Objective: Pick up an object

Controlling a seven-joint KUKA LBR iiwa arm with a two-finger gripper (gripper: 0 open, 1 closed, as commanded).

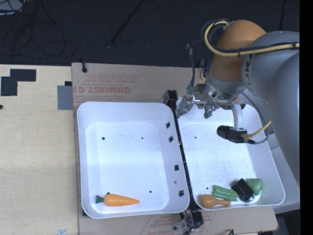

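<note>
Hovering over right bin's (195, 146) far edge, gripper (195, 106) state unclear; carrot (120, 199) at left bin's (90, 131) near-left corner.

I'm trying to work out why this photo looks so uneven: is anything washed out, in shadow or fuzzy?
In the camera view the two white bins are bright, nearly washed out, while the background above the bench is almost black. The arm looks large and slightly soft, and the gripper is hard to make out. The carrot casts only a faint shadow.
</note>
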